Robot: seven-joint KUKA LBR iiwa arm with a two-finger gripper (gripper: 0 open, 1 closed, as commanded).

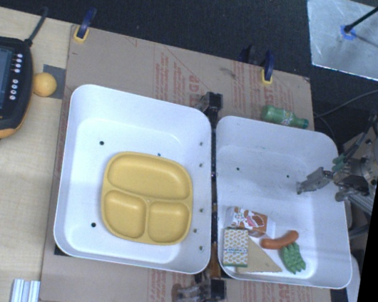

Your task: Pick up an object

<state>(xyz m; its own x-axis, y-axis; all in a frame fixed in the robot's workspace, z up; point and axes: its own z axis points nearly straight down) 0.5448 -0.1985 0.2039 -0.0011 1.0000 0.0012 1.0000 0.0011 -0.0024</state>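
- The gripper (313,183) comes in from the right edge of the right bin (284,145) and hangs over that bin's right half, up toward its far side.
- Only one grey finger tip is plain to see, slanting down and to the left; whether the jaws are wide or narrow cannot be told, and nothing is seen between them.
- The things to pick from lie in a cluster in the near part of the right bin, well apart from the gripper.
- A small picture card (247,221) with red and white print lies at the far left of the cluster.
- A green patterned box (235,247) lies just nearer than the card, close to the bin's left wall.
- A tan wedge (260,259) lies just to the right of the box, touching it or nearly so.
- An orange-red sausage (280,240) lies at a slant to the right of the card.
- A green leafy toy (293,258) lies just beside the low end of the sausage, toward the bin's near right corner.
- The left bin (94,115), touching the right bin's left side, holds a yellow divided plate (147,197) lying flat in its middle.
- A green bottle (283,116) lies on its side on the cardboard just beyond the right bin's far rim.
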